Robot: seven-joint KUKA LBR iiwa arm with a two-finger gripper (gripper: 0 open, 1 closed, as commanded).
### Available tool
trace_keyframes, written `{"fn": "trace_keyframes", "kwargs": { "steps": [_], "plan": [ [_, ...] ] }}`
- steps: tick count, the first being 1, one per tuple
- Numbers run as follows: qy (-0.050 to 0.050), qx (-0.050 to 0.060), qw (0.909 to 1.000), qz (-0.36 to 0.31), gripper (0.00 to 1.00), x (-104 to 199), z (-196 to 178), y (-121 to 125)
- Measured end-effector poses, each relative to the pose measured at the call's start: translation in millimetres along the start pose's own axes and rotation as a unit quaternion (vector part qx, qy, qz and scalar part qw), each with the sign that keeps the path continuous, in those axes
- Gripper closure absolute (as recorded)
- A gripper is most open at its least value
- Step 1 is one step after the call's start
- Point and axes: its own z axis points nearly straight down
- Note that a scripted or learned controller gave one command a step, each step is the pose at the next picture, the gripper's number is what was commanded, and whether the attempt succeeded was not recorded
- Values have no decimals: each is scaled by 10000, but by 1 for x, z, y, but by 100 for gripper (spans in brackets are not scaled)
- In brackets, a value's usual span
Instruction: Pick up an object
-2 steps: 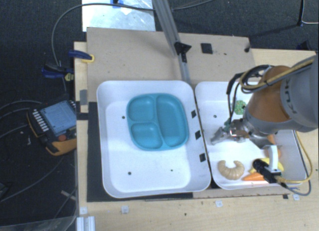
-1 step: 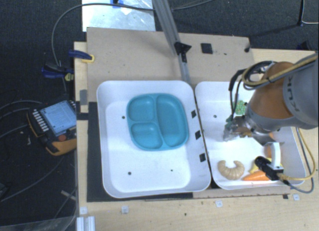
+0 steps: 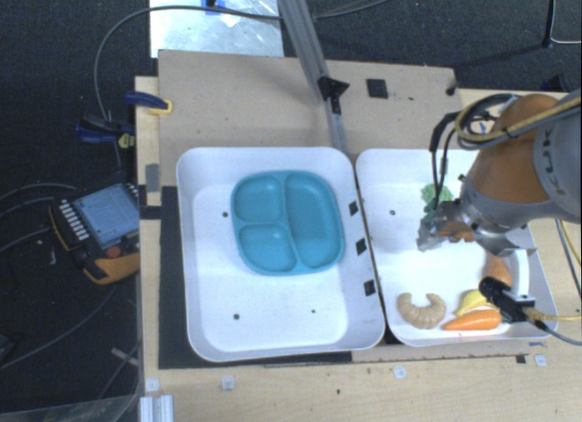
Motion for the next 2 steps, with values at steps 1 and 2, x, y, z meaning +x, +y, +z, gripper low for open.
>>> {"fn": "trace_keyframes", "kwargs": {
  "steps": [1, 2],
  "plan": [
    [-5, -13, 10000, 1, 100, -9, -53, 8],
    [-2, -5, 10000, -1, 100, -9, -86, 9]
  ]
}}
